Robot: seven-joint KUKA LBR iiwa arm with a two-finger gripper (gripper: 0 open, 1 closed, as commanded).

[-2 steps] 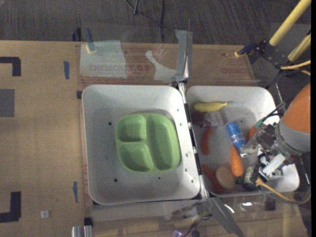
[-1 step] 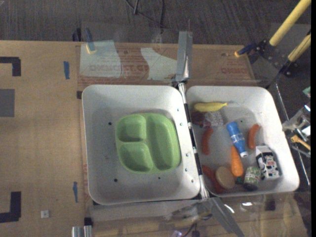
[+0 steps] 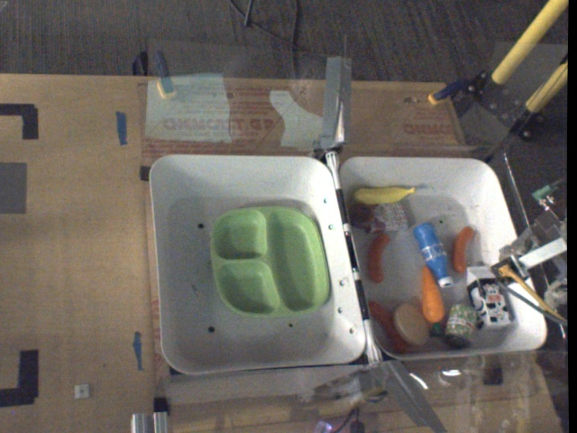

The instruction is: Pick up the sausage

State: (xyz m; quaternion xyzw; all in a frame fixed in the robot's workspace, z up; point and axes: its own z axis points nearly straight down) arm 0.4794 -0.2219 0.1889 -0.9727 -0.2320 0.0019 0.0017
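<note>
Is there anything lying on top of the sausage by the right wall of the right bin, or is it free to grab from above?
Nothing visible covers the sausage. It lies bare near the right bin's right wall, apart from the blue bottle to its left.

Two white bins are seen on the brown bench. A green tray is seen mid-frame. At right, a yellow banana, blue bottle, orange carrot and red sausage are seen.

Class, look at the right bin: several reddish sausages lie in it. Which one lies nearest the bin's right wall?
The sausage just right of the blue bottle. Another sausage sits left of that bottle, nearer the divider, and a third lies at the bin's lower left.
</note>
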